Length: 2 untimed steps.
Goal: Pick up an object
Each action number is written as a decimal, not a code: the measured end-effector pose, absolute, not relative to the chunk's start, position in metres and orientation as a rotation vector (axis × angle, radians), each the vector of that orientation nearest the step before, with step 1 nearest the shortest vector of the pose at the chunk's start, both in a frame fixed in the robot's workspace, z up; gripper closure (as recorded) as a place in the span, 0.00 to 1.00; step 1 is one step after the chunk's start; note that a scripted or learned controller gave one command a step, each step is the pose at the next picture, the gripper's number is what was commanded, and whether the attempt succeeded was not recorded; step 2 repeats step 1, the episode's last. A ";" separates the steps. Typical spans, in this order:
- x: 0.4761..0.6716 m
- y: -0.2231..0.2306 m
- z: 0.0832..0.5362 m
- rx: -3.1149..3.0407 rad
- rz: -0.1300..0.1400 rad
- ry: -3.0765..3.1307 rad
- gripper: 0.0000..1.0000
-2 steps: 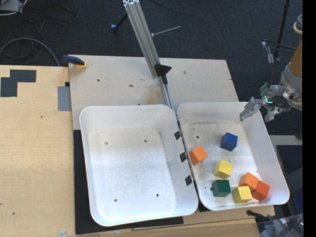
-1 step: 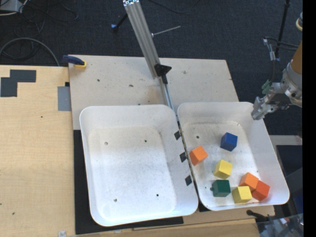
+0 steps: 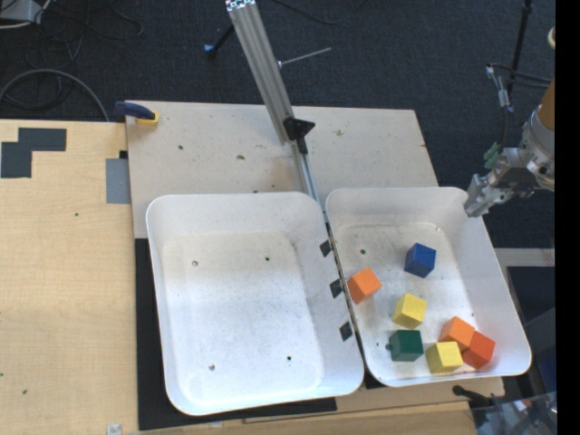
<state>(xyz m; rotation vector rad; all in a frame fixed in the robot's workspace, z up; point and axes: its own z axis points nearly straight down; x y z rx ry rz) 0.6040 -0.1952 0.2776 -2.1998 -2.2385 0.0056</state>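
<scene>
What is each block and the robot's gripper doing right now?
blue block: lying loose in the right bin
orange block: loose, near the divider
yellow block: loose, alone
green block: loose
corner blocks: bunched together, touching
gripper: over the bin's far right rim, holding nothing

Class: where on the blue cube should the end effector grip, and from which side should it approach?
Probably grip the blue cube across two opposite flat side faces, coming straight down from above. It sits alone in the right bin, with open floor all round, so fingers likely fit either side.

the arm (image 3: 544, 125) is cut off by the right edge; one orange block (image 3: 459, 330) sits partly hidden.
</scene>
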 end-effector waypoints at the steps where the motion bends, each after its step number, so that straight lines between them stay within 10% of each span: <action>1: 0.604 -0.195 0.277 -2.199 0.006 -2.238 0.00; 2: 0.604 -0.195 0.277 -2.199 0.006 -2.238 0.00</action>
